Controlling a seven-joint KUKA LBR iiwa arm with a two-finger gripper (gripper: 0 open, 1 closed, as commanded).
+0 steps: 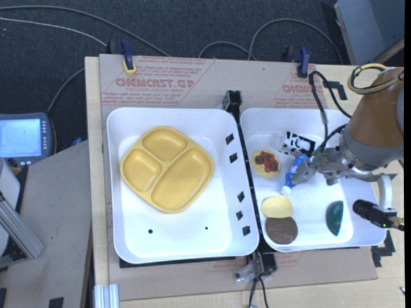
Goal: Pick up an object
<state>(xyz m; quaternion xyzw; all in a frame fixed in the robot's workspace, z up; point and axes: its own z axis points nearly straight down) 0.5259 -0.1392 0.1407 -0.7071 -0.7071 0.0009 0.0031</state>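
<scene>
The jaws (307, 172) are squeezing one blue and white tube (294, 174) over the right bin (321, 117). Lying near it are one pizza toy (265, 162), one yellow disc (277, 206), one brown cookie (281, 230) and one green piece (334, 217). One yellow tray (167, 169) is sitting in the left bin (173, 242).

A yellow sectioned plate (167, 168) lies in the white left bin (122, 236); the white right bin (366, 236) holds a blue-and-white piece (295, 172), a dark green piece (334, 217), a pale yellow disc (277, 206) and a brown disc (281, 230).

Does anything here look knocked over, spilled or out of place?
Nothing stands out. The yellow divided plate lies flat in the left bin. The toy foods and the blue bottle lie apart in the right bin, none spilled over a rim.
</scene>
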